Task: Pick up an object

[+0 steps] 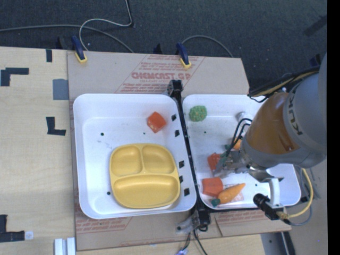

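My arm (281, 132) is the biggest thing here, a grey bulk with its orange band, reaching in from the right over the right bin (212, 129). The left bin (85, 142) lies just beside it, the two rims touching along the middle. That bin bears a yellow divided plate (144, 175) in its near half and, apart from the plate toward the far wall, an orange-red block (156, 121).

The gripper (226, 162) hangs low in the right bin, near its middle, right against a small red piece (213, 160) on the side toward the left bin. Whether I am spread or closed I cannot tell, because the dark metal blurs against the arm's shadow. I also cannot make out the red piece being clamped, only that it sits touching or just beside my tip.

Nearer the front wall lie a red block (212, 186) and, just beside it, an orange carrot (231, 193) with a green end. A green ball (197, 113) rests well apart, up by the far corner.

As I judge it, the task is at the reach-and-grasp stage. I am down at a candidate, the red piece, but nothing is visibly lifted off the bin floor. What is left is the part that counts: a secure hold and a clean rise.
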You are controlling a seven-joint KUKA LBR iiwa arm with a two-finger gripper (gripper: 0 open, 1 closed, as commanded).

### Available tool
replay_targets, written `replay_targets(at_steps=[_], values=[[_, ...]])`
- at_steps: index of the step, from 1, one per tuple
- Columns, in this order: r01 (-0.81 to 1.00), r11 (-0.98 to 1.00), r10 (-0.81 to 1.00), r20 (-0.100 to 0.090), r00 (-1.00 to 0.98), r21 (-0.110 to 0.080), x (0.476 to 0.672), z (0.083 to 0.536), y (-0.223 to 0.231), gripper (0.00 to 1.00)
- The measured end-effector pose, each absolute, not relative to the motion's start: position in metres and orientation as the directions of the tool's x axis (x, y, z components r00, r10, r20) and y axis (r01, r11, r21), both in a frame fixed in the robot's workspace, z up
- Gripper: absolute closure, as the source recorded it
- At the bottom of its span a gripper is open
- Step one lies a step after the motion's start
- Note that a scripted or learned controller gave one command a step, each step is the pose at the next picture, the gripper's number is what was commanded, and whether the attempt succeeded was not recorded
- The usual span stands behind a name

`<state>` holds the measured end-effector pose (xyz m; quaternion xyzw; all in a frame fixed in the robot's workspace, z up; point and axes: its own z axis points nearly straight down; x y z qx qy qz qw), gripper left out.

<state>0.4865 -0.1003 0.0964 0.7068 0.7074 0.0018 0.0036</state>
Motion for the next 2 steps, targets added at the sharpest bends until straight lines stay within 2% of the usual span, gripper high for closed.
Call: replay_targets(at_steps=[1, 2], values=[[1.0, 0.001, 1.0, -0.002, -0.001, 0.007, 0.486, 0.096, -0.1, 0.0], [1.0, 0.001, 1.0, 0.0, -0.001, -0.001, 0.55, 0.09, -0.096, 0.0]])
